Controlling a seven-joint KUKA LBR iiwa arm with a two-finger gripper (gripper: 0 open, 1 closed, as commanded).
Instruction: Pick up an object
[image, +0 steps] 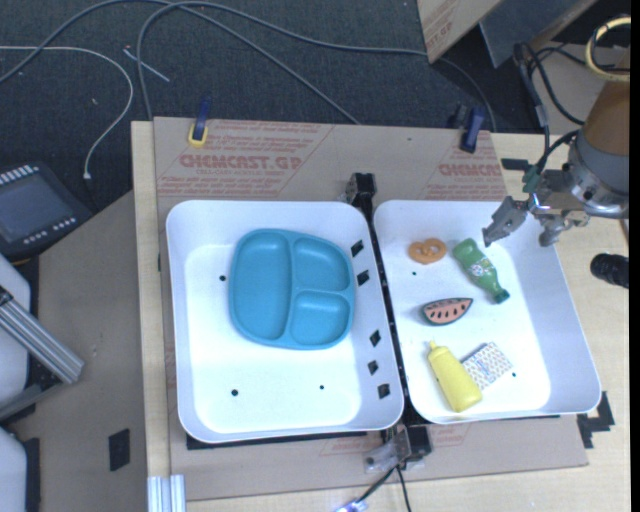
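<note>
Hovering over the far right corner of the right bin (572, 330), the gripper (524, 228) had its two fingers spread wide apart, one fingertip (497, 231) on the side toward the bin's middle and the other toward its right wall, and nothing lay between them. Nearest to it was the green bottle (480, 269), lying on the bin floor just below and slightly to the camera's left of the inner fingertip, tilted with its cap end pointing away from the gripper toward the near right. Beyond the bottle, farther from the gripper toward the divider, sat the small orange round piece (427, 251), close beside the bottle but apart from it. Farther again, toward the near edge, lay the watermelon slice (446, 311), below the bottle's cap end. Well away from the gripper, near the bin's front rim, the yellow bottle (454, 378) lay tilted, with a small patterned packet (485, 365) just beside it on the gripper's side. Farthest of all, in the left bin (200, 400), rested a blue divided plate (292, 289), well apart from the gripper and across the divider.
</note>
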